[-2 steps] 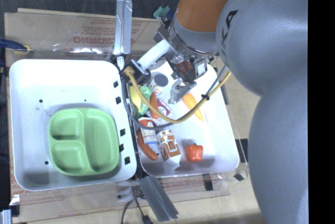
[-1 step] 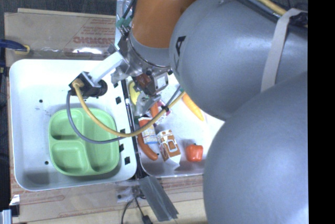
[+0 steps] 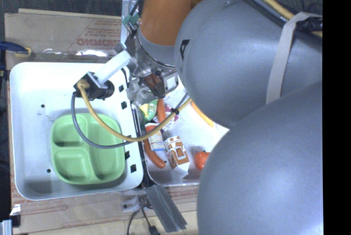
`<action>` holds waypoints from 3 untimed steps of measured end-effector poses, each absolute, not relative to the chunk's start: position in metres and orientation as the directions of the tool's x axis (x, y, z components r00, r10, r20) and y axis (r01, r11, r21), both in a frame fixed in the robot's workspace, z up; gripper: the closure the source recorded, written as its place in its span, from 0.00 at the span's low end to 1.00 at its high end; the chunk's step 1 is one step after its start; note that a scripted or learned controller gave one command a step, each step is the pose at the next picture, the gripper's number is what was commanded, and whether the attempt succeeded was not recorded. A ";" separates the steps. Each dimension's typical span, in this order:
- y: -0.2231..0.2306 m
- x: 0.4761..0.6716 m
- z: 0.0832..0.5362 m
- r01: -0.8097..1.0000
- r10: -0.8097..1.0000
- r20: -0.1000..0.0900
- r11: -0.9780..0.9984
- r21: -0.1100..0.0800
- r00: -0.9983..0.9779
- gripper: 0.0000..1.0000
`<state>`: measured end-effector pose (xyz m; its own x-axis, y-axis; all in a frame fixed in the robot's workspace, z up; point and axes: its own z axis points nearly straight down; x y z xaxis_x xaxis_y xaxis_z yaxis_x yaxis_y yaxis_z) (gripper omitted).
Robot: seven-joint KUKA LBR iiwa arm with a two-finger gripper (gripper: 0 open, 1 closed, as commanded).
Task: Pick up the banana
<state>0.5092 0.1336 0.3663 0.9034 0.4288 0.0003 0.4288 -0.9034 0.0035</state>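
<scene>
A thin yellow curved strip (image 3: 201, 115) shows in the right bin (image 3: 164, 176) along the edge of the arm; it looks like the banana, mostly hidden under the arm. My gripper (image 3: 147, 85) hangs low over the far left corner of the right bin, near the wall between the two bins. It is to the left of the yellow strip and just above a small yellow-green item (image 3: 148, 112). The big grey arm covers most of the right bin.
The left bin (image 3: 27, 91) holds a green divided tray (image 3: 88, 151). In the right bin lie an orange-red sausage (image 3: 155, 156), a small printed carton (image 3: 176, 154) and an orange piece (image 3: 201, 158). A yellow hose (image 3: 88, 113) loops over the left bin.
</scene>
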 end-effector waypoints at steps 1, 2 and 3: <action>0.145 0.495 0.405 0.311 0.311 0.002 -0.950 0.003 0.950 1.00; 0.145 0.494 0.405 0.312 0.312 0.002 -0.950 0.003 0.950 0.00; 0.129 0.492 0.441 0.406 0.406 0.000 -0.914 0.001 0.914 0.00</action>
<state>0.4923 0.1286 0.4415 0.9141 0.4056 -0.0002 0.4056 -0.9141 0.0014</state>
